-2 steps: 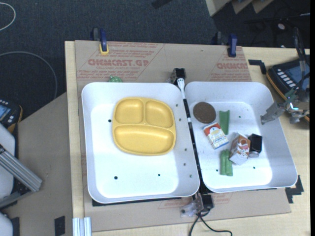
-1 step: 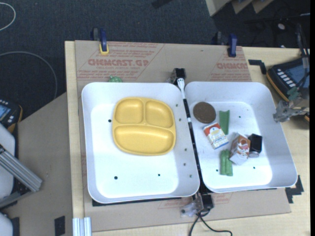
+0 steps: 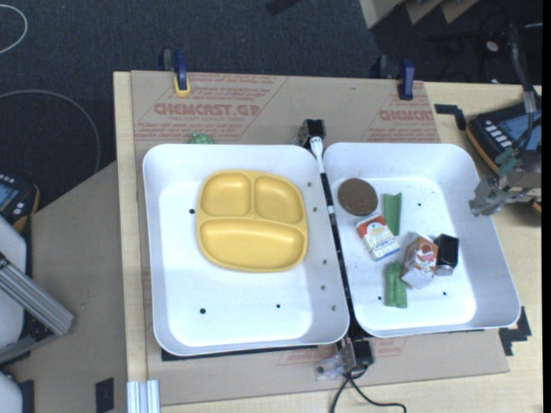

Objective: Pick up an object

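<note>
the brown board [image 3: 258, 106] under the two bins bears red print along its far edge, reading "chemcast gp" at far left with a smaller line beneath too blurred to read, and a partly visible "chemcast" again at far right.

Two smooth, matt white plastic bins [image 3: 172, 256] are seen on printed brown cardboard [image 3: 250, 106] — one bearing a glossy yellow divided plate [image 3: 252, 220].

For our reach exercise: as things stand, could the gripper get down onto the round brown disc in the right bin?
Probably yes. The round brown disc lies flat near the right white bin's far-left corner, nothing on top of it. A green strip and small red-and-white packet lie close beside it, so the approach from above looks free.
</note>
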`<state>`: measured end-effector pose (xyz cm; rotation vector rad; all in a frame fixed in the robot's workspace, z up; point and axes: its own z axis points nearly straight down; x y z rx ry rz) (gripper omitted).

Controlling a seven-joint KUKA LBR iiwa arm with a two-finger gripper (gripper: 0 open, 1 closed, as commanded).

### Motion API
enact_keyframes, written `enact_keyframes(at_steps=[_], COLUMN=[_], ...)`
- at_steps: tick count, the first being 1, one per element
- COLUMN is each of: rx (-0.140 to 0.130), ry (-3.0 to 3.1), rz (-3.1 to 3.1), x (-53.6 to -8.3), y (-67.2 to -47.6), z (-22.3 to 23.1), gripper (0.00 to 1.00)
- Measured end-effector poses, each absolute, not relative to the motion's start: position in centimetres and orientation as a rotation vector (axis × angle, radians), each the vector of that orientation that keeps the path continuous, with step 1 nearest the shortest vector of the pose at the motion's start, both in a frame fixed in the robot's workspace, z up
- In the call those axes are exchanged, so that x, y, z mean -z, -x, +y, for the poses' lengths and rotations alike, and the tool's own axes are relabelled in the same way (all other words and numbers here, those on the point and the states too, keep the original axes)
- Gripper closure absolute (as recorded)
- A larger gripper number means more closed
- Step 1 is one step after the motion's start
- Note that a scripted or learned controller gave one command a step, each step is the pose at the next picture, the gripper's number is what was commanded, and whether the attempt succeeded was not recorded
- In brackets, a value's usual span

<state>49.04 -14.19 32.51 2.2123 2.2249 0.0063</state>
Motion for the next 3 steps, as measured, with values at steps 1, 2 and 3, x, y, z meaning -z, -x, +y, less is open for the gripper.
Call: enact_keyframes(at_steps=[1, 2, 3], rx=[-0.012, -0.004, -0.006], ry=[-2.209, -2.219, -2.212], rz=[2.215, 2.209, 2.219], x=[-42.5, -46.9, -50.7], y=[-48.0, -47.9, -48.0], z=[-13.7, -18.8, -16.2], gripper=[1.00, 1.00, 1.00])
